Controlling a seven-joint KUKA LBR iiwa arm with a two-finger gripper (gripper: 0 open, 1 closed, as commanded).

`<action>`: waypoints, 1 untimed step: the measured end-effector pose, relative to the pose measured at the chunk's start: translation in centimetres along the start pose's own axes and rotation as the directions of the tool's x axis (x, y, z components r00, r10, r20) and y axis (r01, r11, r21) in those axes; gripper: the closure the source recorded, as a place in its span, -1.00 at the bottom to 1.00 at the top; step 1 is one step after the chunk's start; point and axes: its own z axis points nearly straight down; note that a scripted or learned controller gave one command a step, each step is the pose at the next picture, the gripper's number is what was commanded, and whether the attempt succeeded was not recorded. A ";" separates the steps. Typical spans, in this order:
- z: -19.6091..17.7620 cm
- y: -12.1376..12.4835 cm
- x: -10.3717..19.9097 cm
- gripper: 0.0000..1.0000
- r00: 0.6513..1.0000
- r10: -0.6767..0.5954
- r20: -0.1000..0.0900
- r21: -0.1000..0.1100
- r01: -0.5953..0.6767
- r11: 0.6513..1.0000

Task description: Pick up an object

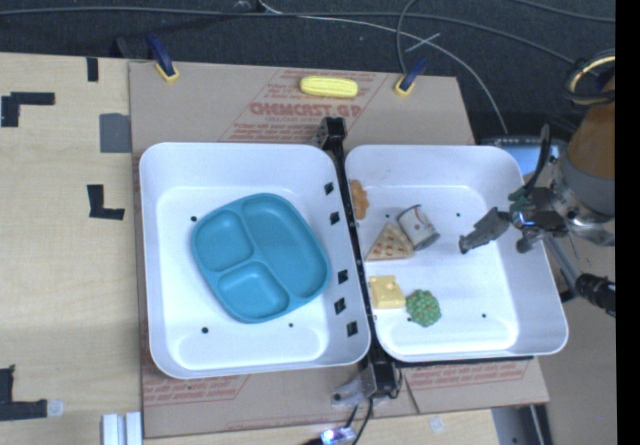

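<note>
Two bins: side by side on brown cardboard (440,113); black clips along the shared wall.
Left bin (165,233): white, shallow; holds a blue plate (260,255) with three compartments, tilted slightly.
Right bin (540,333): white, shallow; holds five small items, all toward its left half.
Broccoli (424,308): green, knobbly, rounded; nearest of the items, lying on the bin floor.
Cheese cube (384,291): pale yellow, squarish; just left of broccoli, close to the centre wall.
Wedge (391,244): tan triangular slice with pale speckles, pointed end toward the far side; beyond the cube.
Grey piece (416,228): small, metallic, tilted; touching or just beside the wedge's right edge.
Orange piece (357,199): small, rounded, against the centre wall; farthest of the items.
Gripper (478,236): dark, reaching in from the right over the right bin's middle; well apart from every item; nothing seen between the fingers; opening cannot be made out.
Arm (590,168): grey with orange band, at the right edge.
Corn (328,87): yellow, lying on the cardboard beyond the bins.
</note>
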 end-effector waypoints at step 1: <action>-0.6 0.3 0.1 -1.00 1.000 -0.004 0.003 -0.012 0.004 1.000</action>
